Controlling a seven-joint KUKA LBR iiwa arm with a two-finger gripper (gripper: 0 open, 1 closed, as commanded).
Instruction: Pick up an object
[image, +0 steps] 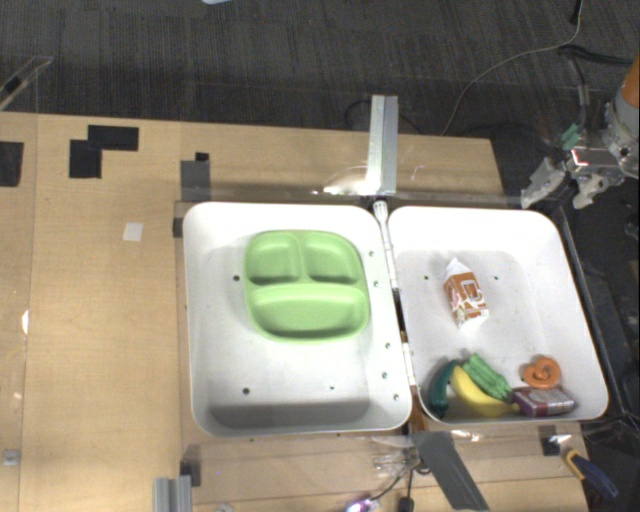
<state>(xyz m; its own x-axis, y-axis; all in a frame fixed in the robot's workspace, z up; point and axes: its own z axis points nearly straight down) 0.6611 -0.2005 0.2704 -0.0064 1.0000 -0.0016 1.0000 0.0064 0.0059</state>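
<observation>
White plastic, two shallow bins side by side on the pale wooden bench (90, 330). Nearest the camera, along the front edge of the right bin (545, 235), lies a small crowd of things I could pick from: a dark green rounded piece (440, 387) at the left, touching a yellow banana (474, 396), with a ridged green piece (487, 377) lying across the banana's top. Just beside the banana's right end sits a small purple packet (545, 402), and an orange ring-shaped toy (542, 372) rests right behind that packet, close to the bin's right wall. All of these are clustered in the front corner, touching or nearly so.

Farther back, roughly in the middle of the same bin and well apart from the cluster, lies an orange-and-white wrapped packet (465, 292), tilted slightly with its crimped end pointing away.

In the left bin (215, 390) a light green divided plate (305, 282) lies flat, two small compartments at its far side and one long compartment at its near side. It sits toward the back half of that bin.

A grey metal post (383, 140) stands behind the seam between the bins.

Farthest of all, past the right bin's back corner and over the dark floor, hangs my claw (575, 180), outside both bins and well away from every object. It is small and cluttered there; I cannot tell whether it is spread or closed. Nothing is visibly between its tips.
</observation>
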